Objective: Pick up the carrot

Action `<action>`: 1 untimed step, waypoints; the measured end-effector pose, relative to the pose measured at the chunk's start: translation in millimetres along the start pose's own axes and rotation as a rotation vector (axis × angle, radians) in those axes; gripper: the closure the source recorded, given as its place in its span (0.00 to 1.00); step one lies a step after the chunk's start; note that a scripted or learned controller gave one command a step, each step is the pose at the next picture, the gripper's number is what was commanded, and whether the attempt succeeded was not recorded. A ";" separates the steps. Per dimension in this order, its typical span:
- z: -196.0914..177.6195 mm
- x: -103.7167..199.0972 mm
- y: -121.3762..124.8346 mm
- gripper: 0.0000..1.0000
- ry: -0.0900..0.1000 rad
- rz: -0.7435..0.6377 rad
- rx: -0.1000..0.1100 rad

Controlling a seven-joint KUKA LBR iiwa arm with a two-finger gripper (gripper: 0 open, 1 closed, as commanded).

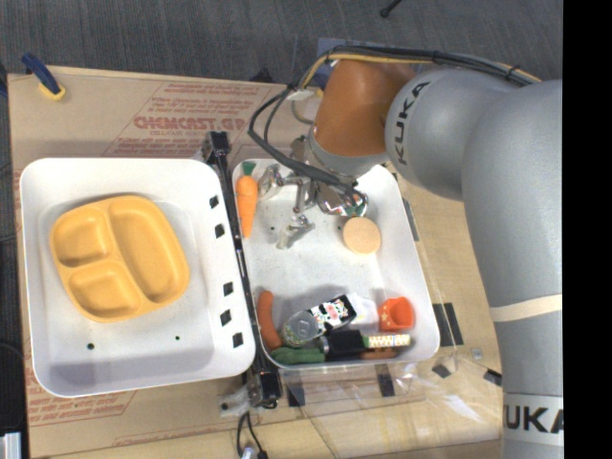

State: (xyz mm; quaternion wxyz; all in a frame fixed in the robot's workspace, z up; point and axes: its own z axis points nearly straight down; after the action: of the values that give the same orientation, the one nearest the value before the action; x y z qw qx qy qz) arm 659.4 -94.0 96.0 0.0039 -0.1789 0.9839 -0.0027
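Reaching in from the right, the grey KUKA arm (pixel 478 161) w/ its orange band (pixel 354 108) hangs over the far part of the right bin (pixel 406 220), and the jaws point down toward the bin floor around (pixel 298 220); they look narrowly parted w/ nothing between them, though the metal parts are small and hard to read. The carrot (pixel 247 205) lies along the right bin's left wall, far-left corner, green top toward the far side, orange tip toward the near side. It sits just left of the jaws, apart from them, not touching. Near the jaws' right is a round tan disc (pixel 361 236), approx. mid-bin toward the right wall. Along the near side of the right bin is a cluster: a red-orange sausage-like piece (pixel 267 316) by the left wall, a round grey metal lid or can (pixel 304 328), a small white packet w/ red and black print (pixel 337 309), an orange cup-like item (pixel 397 313), a dark green item (pixel 298 355) and a black bar-shaped thing (pixel 349 343) at the near wall. The left bin (pixel 115 366) holds a yellow divided plate (pixel 119 255) w/ three compartments, lying flat. Both bins rest on a cardboard sheet w/ red print (pixel 191 113) on the desk (pixel 449 390); a blue-yellow clamp (pixel 43 76) sits at the far-left corner.
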 end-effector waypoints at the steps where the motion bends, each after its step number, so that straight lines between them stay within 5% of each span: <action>1: 2.2 2.3 -2.0 0.00 0.004 0.351 -0.004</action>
State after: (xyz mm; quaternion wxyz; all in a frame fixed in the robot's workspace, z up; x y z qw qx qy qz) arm 658.0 -96.7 93.8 0.0020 -0.0042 1.0000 -0.0004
